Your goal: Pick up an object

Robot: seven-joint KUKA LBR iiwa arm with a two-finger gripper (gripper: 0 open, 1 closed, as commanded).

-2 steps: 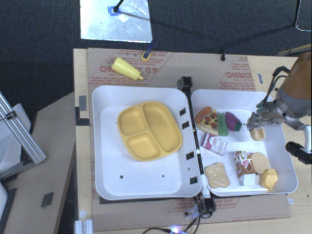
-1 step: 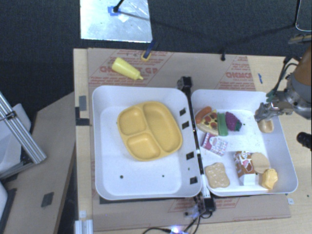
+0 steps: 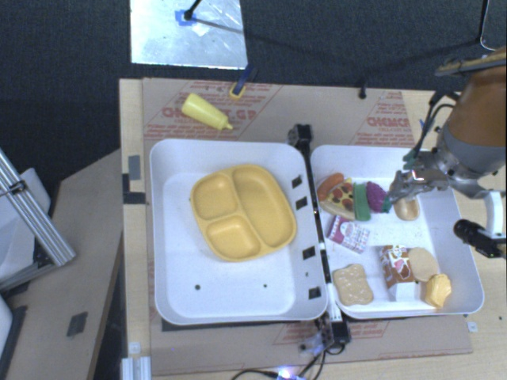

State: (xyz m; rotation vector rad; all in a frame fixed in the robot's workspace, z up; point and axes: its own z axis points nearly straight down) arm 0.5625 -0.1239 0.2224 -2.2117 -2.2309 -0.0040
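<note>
My gripper (image 3: 398, 192) hangs over the upper part of the right bin (image 3: 467, 236), just right of a purple-and-green toy vegetable (image 3: 369, 196) and left of a tan bread roll (image 3: 407, 208). A pizza slice (image 3: 336, 194) lies further left. A pink-and-white packet (image 3: 348, 234), a cracker (image 3: 352, 284), a brown-wrapped snack (image 3: 394, 265), a tan bun (image 3: 422, 262) and a yellow lemon-like piece (image 3: 437, 290) lie in the bin's lower part. I see nothing between the fingers.
The left bin (image 3: 170, 212) holds a yellow divided plate (image 3: 242, 210). A yellow squeeze bottle (image 3: 206, 111) lies on the cardboard behind the bins. A metal sheet (image 3: 188, 22) sits further back. A black divider (image 3: 313, 212) runs between the bins.
</note>
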